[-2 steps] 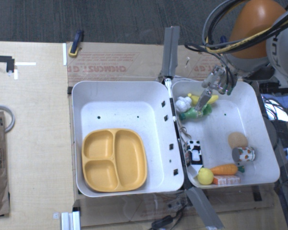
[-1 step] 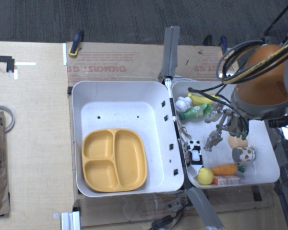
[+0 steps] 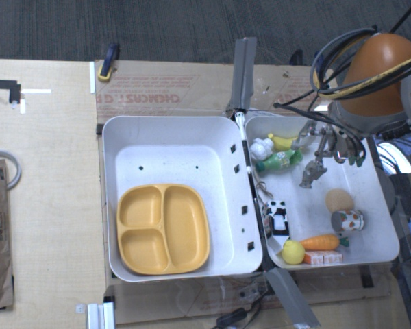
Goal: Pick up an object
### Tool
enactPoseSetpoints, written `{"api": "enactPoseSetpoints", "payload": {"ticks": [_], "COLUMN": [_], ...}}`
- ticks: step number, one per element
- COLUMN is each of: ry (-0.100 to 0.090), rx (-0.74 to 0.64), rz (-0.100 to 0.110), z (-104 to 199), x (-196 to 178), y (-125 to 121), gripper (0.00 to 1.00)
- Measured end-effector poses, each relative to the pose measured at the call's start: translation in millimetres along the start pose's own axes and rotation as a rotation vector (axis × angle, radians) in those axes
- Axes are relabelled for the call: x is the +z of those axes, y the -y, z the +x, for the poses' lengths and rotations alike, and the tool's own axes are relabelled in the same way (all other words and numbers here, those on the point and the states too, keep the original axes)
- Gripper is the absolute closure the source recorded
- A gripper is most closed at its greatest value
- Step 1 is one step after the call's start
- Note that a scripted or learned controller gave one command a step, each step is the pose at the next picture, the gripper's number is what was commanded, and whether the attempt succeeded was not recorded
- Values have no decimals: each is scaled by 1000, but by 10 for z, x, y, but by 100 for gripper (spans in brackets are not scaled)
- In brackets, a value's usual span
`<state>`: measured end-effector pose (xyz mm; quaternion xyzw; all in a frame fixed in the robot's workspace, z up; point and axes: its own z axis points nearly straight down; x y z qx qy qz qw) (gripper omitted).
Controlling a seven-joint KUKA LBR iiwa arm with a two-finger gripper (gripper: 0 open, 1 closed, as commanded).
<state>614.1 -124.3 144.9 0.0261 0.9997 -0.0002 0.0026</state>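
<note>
Yellow tray [image 3: 164, 227] — orange carrot [image 3: 320, 242]

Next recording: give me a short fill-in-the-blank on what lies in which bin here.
1. The yellow divided plate lies in the ___ bin.
2. The carrot in the right bin is coloured ___.
3. The plate has ___ compartments.
4. The hand hovers over the ___ bin.

Missing words: left; orange; three; right

Divided plate [image 3: 164, 228] sits at 6 o'clock in the left bin [image 3: 123, 142]; toys cluster at 5 o'clock in the right bin [image 3: 380, 204]
</note>
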Motion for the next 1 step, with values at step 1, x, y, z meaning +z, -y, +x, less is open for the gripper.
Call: {"api": "enactPoseSetpoints", "payload": {"ticks": [1], "ry": [7], "rx": [5], "rz": [-1], "z": [-16], "x": [-104], "y": [7], "gripper": [100]}}
